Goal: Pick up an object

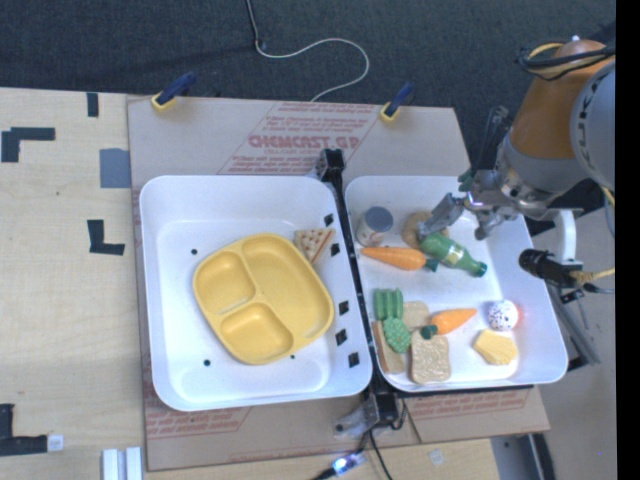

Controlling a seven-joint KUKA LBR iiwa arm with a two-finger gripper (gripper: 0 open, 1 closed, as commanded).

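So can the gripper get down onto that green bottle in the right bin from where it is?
Probably yes: the gripper hovers just above the green bottle, with nothing lying over it.

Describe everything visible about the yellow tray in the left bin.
The yellow divided tray looks like smooth moulded plastic, with rounded corners and three compartments: a long one along its upper right and two smaller ones toward its lower left. All three look bare. It lies flat on the floor of the left bin, turned at a slant to the walls. A waffle-patterned cracker sits at its upper right corner, touching or nearly touching the rim.
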